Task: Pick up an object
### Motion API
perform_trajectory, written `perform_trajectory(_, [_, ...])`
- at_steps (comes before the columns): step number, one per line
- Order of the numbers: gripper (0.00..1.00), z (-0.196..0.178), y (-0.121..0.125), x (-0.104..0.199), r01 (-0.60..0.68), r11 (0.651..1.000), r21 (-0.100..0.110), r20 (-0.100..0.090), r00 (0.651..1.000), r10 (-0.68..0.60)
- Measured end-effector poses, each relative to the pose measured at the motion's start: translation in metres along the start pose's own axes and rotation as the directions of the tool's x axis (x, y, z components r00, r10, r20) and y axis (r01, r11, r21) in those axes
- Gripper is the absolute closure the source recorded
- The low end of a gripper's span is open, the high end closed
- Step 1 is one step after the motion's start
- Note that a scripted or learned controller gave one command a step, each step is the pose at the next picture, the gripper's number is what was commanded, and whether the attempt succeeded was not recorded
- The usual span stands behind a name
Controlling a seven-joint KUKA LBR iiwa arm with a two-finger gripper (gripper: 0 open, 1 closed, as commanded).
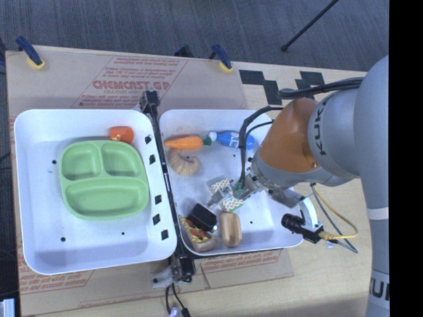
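Observation:
The right bin (264,242) holds an orange carrot (184,142), a blue and white bottle (229,139), a tan shell-shaped piece (184,164), a black block (202,215), a brown bread roll (230,229) and a red and yellow item (197,235). My gripper (232,191) is down in this bin, low over a small patterned white object (230,203) near the middle. The orange wrist band (291,140) hangs above and to its right, and the arm covers the bin's right part.
The left bin (30,177) carries a green divided plate (104,179) and a small red-orange object (121,135) at its back edge. Black clips line the divider (160,177) between the bins. Cables (330,230) trail past the right bin's front right corner.

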State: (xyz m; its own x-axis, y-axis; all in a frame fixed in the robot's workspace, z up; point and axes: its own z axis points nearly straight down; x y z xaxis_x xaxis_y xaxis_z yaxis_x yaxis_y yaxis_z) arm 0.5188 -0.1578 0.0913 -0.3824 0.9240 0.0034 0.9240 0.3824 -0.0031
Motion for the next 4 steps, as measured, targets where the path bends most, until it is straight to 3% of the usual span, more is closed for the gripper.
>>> perform_trajectory(1, [0.0,-0.004,0.0,0.046,0.157,0.987,-0.013,0.028,0.987,-0.157])
perform_trajectory(2, [0.0,-0.001,0.081,0.032,-0.077,0.997,-0.001,0.002,0.997,0.077])
perform_trajectory(3, [0.0,-0.001,0.136,0.001,-0.171,0.985,-0.001,0.002,0.985,0.171])
perform_trajectory(4, [0.0,-0.102,0.173,0.057,-0.355,0.935,-0.004,0.002,0.935,0.355])
